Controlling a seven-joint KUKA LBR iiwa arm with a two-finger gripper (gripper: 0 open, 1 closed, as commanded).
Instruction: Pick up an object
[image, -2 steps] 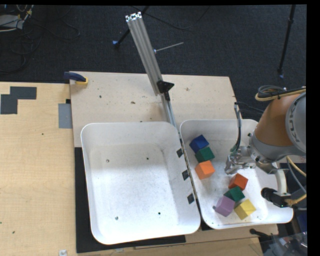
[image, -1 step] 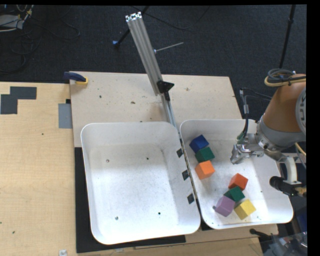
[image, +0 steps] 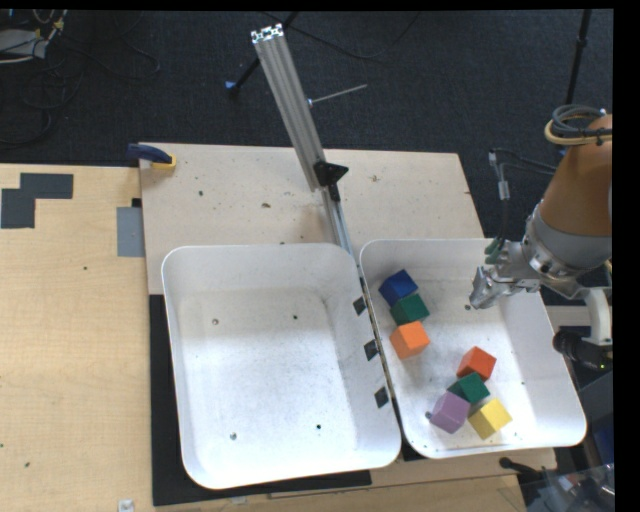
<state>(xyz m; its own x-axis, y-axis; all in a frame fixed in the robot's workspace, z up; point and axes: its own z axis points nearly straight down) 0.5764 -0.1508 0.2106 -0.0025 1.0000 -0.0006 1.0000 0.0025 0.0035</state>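
Right bin (image: 560, 420): six blocks; claw (image: 484, 292) apart above.

Tool (image: 483, 292) hangs over the right bin (image: 560, 420); three blocks (image: 405, 311) lie left of it, four (image: 468, 395) nearer the camera.

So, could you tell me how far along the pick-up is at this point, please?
Nothing looks picked yet: all seven blocks lie in the right bin, among them the blue block, orange block and purple block. In hand: the arm's hand sits over the bin's upper right, apart from every block, with nothing visible between its fingers. Left: reaching a block, gripping it and lifting it.
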